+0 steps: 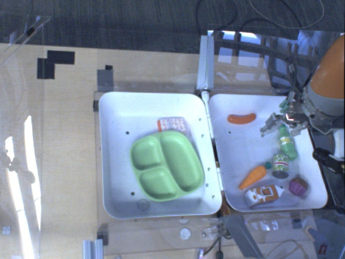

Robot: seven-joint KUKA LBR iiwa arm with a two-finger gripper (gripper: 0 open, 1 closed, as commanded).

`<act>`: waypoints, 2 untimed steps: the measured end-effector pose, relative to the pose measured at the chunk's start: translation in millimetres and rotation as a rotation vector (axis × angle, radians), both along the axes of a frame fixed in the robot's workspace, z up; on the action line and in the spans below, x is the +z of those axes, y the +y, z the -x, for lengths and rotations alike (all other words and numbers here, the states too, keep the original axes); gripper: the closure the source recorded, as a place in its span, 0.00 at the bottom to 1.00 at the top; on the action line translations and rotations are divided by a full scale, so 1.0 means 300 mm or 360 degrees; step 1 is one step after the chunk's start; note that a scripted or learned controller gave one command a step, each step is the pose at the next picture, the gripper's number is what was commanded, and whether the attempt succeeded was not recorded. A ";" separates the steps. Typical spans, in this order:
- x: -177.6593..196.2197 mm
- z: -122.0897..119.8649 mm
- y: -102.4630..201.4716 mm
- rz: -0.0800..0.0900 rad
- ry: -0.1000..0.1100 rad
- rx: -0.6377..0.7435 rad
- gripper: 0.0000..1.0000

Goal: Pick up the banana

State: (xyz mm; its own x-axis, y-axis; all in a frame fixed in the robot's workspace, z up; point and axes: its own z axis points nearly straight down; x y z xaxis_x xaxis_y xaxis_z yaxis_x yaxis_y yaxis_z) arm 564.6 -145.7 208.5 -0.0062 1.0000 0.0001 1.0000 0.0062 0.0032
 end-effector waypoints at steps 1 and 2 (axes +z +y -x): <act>-0.117 0.197 0.120 0.0000 0.0000 0.0049 0.00; -0.284 0.098 -0.163 0.0004 -0.0005 0.0132 0.00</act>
